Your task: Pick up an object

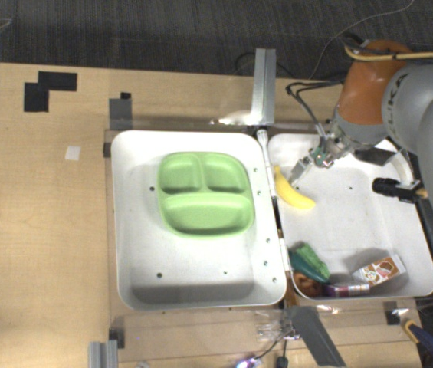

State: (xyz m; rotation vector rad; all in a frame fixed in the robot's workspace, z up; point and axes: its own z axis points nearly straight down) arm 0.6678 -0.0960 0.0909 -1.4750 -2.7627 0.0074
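banana (292, 192) lies in the right bin (423, 240), just below and left of the fingers, apart from them. gripper (302, 169) hangs over that bin's upper left part; whether its fingers are parted or closed cannot be told, and nothing shows between them. green packet (309, 264) and small carton (378, 271) sit well below the fingers.

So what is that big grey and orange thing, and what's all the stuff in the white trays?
That is a robot arm. One camera above the bench looks down on it at a slant. Its end effector, the part made for grabbing, hangs over the right bin, just above a yellow banana. I can't see anything held in it. Nearer the camera in that bin lie a green thing and a small packet. The left bin has a green plate with three sections. The arm's job is to pick something up.
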